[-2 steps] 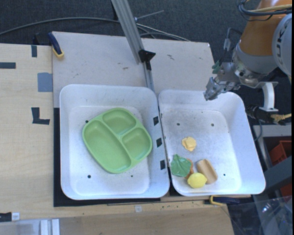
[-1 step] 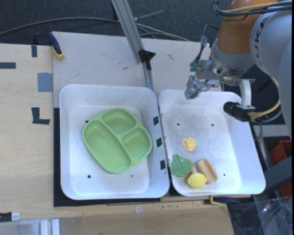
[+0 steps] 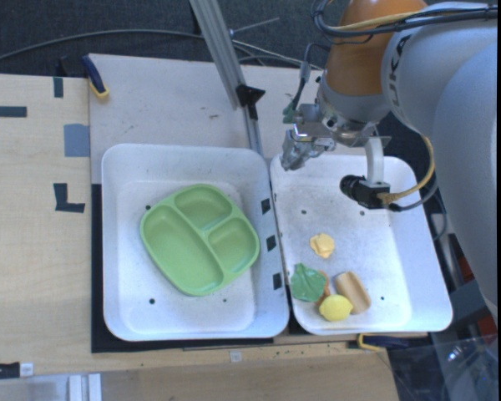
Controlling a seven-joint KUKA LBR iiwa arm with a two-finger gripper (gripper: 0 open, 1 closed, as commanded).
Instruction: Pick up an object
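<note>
Gripper is parked at the right bin's upper-left corner; finger state can't be told. Targets are clustered lower centre; isolated yellow piece is best approached vertically.

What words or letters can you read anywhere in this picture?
"UK": dark letters on the grey robot arm, cut off at the curve, so the full word cannot be read.
No readable writing on the green divided plate, the two white bins, or the toy foods.
</note>
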